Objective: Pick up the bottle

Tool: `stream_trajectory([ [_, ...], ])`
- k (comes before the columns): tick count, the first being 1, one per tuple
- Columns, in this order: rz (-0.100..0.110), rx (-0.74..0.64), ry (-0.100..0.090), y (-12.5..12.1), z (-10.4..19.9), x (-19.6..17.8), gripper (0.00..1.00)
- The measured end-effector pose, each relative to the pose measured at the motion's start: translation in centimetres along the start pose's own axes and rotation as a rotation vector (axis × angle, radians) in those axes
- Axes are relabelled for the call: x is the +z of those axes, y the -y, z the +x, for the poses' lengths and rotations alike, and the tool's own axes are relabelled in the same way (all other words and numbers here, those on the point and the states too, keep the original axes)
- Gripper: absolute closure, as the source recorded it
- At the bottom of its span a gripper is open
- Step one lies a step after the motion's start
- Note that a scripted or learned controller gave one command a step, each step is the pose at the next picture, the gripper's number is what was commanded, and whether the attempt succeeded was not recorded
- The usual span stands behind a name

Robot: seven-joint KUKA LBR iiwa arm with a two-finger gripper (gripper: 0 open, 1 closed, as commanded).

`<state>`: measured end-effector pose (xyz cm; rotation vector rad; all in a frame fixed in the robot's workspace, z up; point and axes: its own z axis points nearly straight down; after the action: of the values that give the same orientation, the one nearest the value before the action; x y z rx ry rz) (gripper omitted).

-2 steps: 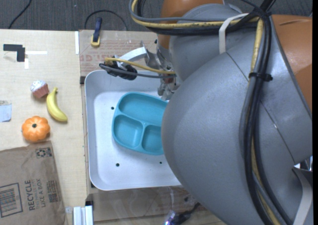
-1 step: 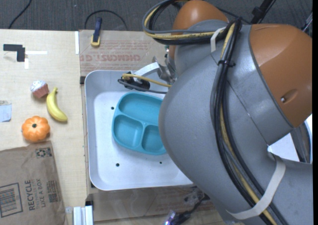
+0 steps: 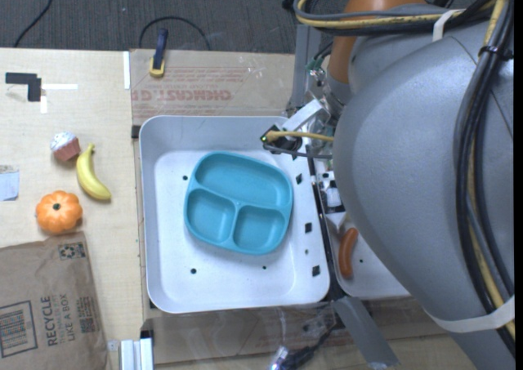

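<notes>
Where the bottle lies cannot be told: the broad, smooth grey arm (image 3: pixel 425 156) with its orange band covers most of the right bin (image 3: pixel 372 278). On the strip of that bin's white floor left showing lies one small orange-red thing (image 3: pixel 347 251). It is oblong with rounded ends and sits close to the wall shared with the left bin. What it is cannot be told.

The gripper (image 3: pixel 325 185) hangs over that shared wall, mostly hidden by the wrist, and whether it is released or clenched cannot be told.

The left bin (image 3: pixel 147 221) is shallow, white and glossy, with rounded corners. A turquoise plastic plate (image 3: pixel 239 202) with three compartments lies tilted at its middle, apart from every wall. Bare floor shows all round it, widest along the near and left sides.

On the pale wooden bench (image 3: pixel 65 99), well apart from the bins, lie a yellow banana (image 3: pixel 91 174), a ribbed orange pumpkin (image 3: pixel 59 211) and a small cupcake (image 3: pixel 64 147). Brown cardboard (image 3: pixel 41 303) lies at the near left corner.
</notes>
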<state>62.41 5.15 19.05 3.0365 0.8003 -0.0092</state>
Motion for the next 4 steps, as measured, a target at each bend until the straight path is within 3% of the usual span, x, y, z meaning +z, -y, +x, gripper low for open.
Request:
stream_trajectory([
  [1, 0.0, 0.178, -0.002, 1.3, 2.3, 0.0, 1.0],
  [2, 0.001, 0.292, -0.004, 3.6, 5.2, 6.7, 1.0],
  [3, 0.0, 0.219, -0.002, -3.7, 1.1, -0.1, 1.0],
  [4, 0.001, 0.318, -0.003, -0.3, 3.1, -0.1, 1.0],
])
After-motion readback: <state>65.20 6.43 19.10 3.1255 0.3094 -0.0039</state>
